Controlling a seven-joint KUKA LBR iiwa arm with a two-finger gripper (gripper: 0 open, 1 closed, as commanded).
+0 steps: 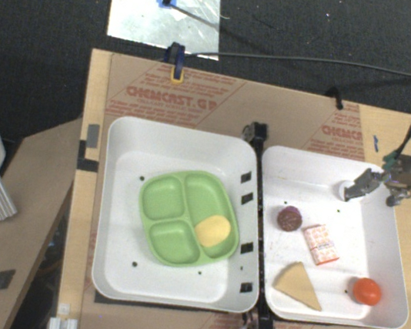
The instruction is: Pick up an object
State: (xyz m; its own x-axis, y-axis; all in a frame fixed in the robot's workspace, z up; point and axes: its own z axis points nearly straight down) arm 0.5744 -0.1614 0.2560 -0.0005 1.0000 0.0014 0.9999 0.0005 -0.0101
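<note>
In the right bin [283, 165] lie a dark red ball [289, 218], a small red-and-white carton [320, 244], a tan wedge [298, 285] and an orange-red ball [366, 291]. My gripper [377, 187] hangs over the bin's far right corner, well above and behind these objects. Its fingers [357, 185] are spread apart, with nothing between them. The arm enters from the right edge.
The left bin [134, 148] holds a green divided tray [174, 213] with a yellow lump [213, 231] in its right compartment. Black clips [257, 133] run along the seam between the bins. Cardboard [224, 100] lies under both bins.
</note>
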